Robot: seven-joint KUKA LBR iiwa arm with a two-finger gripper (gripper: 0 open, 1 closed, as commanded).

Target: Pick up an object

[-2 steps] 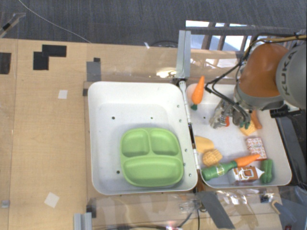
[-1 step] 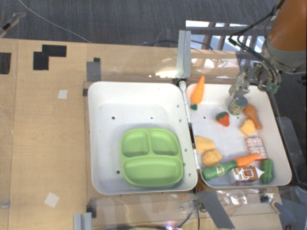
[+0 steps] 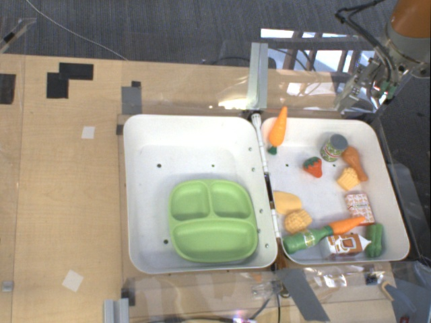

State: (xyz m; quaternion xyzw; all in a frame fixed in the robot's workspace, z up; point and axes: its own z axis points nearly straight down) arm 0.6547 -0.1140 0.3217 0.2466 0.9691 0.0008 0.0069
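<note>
My fingers (image 3: pixel 372 79): parked high at the far right, above the back rim of the right-hand shallow white bin (image 3: pixel 387 155), well apart from everything in it; whether they are spread or pressed together I cannot tell, the metalwork there is too small and glinting. Candidates for lifting, all in that bin: orange plastic carrot (image 3: pixel 277 126), leaning on the divider wall; small red toy strawberry (image 3: pixel 313 167), standing alone; grey-lidded toy can (image 3: pixel 333 147), touching a brown toy drumstick (image 3: pixel 355 163); yellow cheese wedge (image 3: pixel 348 178); pink patterned packet (image 3: pixel 356 204); yellow corn cob (image 3: pixel 297 220); green plastic bottle (image 3: pixel 307 239), lying flat against a second orange carrot (image 3: pixel 348 225) and a brown toy carton (image 3: pixel 345 246). Left bin (image 3: pixel 138 180): green three-part plastic plate (image 3: pixel 213 221), not a likely target. Risks, in my judgement: the front corner is crowded, so closing there may catch two items or wedge between them; rounded pieces may squirt sideways; the carrot by the wall leaves little room for one finger.
</note>
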